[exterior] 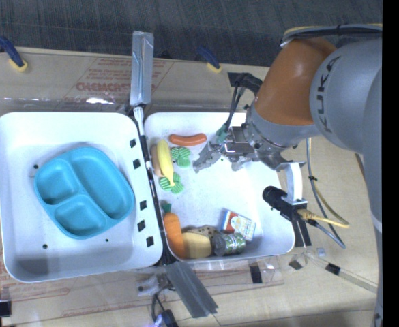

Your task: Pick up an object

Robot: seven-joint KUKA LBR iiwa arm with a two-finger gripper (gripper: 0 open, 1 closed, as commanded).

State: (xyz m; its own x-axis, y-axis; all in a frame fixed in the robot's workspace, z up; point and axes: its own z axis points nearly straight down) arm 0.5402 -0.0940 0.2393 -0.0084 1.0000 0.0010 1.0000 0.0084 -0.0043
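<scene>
My gripper (221, 161) hangs over the upper middle of the right bin (274, 203). Its fingers are spread open and nothing sits between them. Left of it lie a yellow banana (161, 159), a reddish sausage (187, 139) and a green ridged piece (181, 156). A second green piece (172, 184) lies below the banana. Along the bin's near wall sit an orange carrot (172, 229), a tan potato-like lump (196, 244), a small can (230, 243) and a little carton (238, 223).
The left bin (22, 244) holds a blue divided plate (83, 191). A metal divider bar (142, 67) runs between the bins. The arm's orange and grey body (308, 94) overhangs the right bin's far right corner, with a black fitting and cables (288, 206) at the right wall.
</scene>
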